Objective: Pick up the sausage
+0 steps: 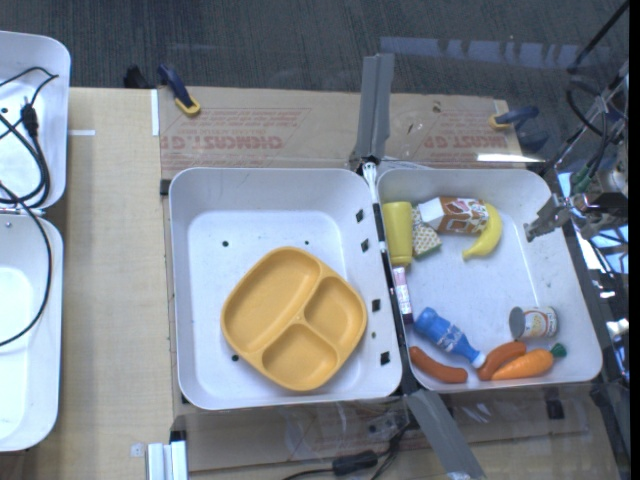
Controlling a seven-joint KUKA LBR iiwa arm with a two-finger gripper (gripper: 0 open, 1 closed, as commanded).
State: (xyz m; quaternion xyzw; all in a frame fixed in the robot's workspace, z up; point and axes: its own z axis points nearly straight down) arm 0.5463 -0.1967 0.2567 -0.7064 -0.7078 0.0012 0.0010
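Well below and to the left of the gripper, whose state I cannot tell, the sausage lies untouched beside the blue bottle, so the reach seems yet to begin, calling for descent toward it.

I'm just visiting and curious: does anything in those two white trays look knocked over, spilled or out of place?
Nothing looks spilled or broken. The toy food simply lies jumbled in the right bin: the blue bottle and the small can are on their sides, and the sausage lies at the near wall. The yellow plate sits askew in the left bin.
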